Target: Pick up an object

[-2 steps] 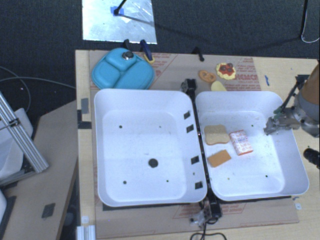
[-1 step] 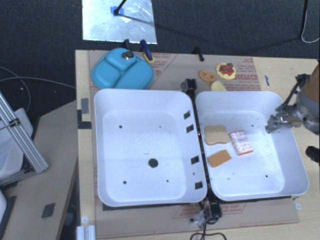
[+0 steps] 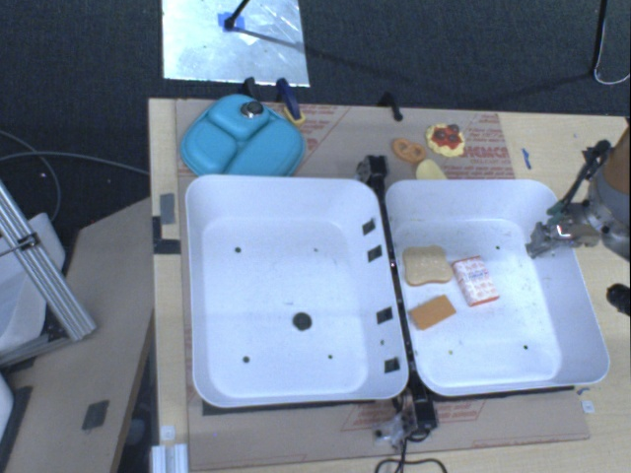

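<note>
Gripper (image 3: pixel 548 236) at right edge of frame, over the right rim of the right bin (image 3: pixel 567 358); cannot tell the jaw state, nothing seen held. Left of it on that bin's floor, a tight cluster: pale toast slice (image 3: pixel 426 264), small red-and-white carton (image 3: pixel 475 281) just beside it, orange-brown cracker (image 3: pixel 432 312) below both. Left bin (image 3: pixel 212 294) adjoins; upper left of frame, a blue divided plate (image 3: pixel 242 141) on the bench.
</note>
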You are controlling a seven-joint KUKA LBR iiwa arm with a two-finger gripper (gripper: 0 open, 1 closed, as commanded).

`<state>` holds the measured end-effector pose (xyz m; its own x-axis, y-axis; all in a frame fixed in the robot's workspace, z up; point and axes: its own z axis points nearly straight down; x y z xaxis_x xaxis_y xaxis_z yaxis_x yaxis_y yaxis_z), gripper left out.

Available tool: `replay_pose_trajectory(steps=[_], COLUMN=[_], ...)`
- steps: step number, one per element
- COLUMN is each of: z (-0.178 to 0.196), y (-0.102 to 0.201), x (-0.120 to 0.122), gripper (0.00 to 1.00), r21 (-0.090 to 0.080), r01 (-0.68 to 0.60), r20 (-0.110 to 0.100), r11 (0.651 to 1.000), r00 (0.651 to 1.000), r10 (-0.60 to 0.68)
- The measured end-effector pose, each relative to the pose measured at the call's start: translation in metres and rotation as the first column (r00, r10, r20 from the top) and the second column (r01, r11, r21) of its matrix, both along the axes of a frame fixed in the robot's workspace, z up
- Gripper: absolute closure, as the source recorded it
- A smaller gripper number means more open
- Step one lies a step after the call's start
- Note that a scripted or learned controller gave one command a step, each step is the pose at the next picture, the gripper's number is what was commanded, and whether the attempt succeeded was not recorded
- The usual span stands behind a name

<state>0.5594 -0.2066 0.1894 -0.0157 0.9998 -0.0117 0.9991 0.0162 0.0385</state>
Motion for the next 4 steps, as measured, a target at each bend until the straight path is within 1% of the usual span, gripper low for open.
replay_pose_trajectory(steps=[1, 2, 3, 4], z=[-0.019, -0.007, -0.047, -0.053], y=[0.0, 0.0, 0.0, 0.06], x=[-0.037, -0.034, -0.075, -0.072], gripper=[1.0, 1.0, 1.0, 1.0], r21=[0.011, 0.009, 0.012, 0.012], r01=[0.016, 0.012, 0.017, 0.011], r20=[-0.041, -0.033, -0.041, -0.037], r11=[1.0, 1.0, 1.0, 1.0], r00=[0.999, 0.999, 0.999, 0.999], r10=[-0.016, -0.012, -0.016, -0.01])
